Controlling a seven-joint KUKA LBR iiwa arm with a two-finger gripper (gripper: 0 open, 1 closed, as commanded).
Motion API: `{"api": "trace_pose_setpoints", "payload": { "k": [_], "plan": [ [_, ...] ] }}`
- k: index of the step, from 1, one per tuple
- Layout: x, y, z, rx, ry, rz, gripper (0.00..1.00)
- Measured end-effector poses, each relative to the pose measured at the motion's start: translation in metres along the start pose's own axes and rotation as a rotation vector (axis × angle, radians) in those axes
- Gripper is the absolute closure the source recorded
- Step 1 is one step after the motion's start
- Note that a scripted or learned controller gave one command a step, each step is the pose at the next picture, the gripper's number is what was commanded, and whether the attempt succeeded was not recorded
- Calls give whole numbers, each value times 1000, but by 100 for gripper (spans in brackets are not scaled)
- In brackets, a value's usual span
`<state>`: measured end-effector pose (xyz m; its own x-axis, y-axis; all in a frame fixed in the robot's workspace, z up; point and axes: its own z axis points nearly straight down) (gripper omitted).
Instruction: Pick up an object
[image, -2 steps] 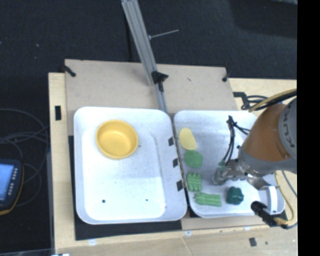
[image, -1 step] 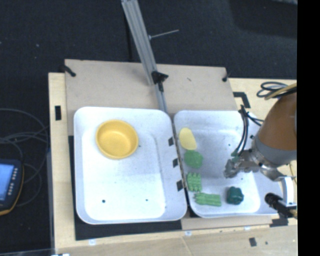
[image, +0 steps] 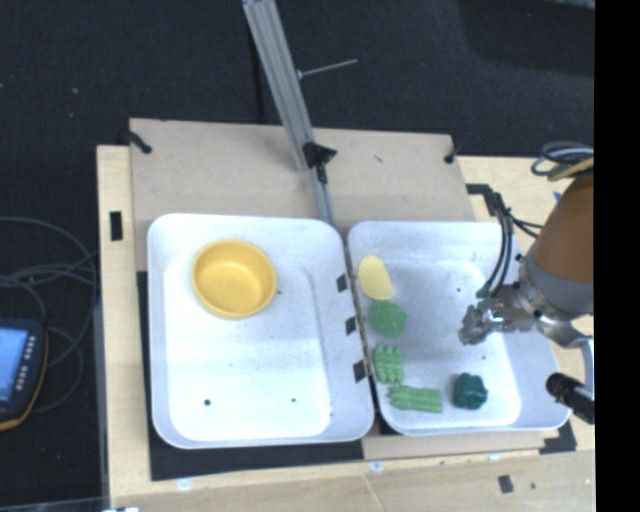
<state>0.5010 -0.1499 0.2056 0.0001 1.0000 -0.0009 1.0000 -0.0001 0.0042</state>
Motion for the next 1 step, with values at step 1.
{"api": "trace_pose_setpoints", "payload": {
  "k": [1],
  "plan": [
    [39, 14, -4, 3, 1, -4, 100]
  ]
}}
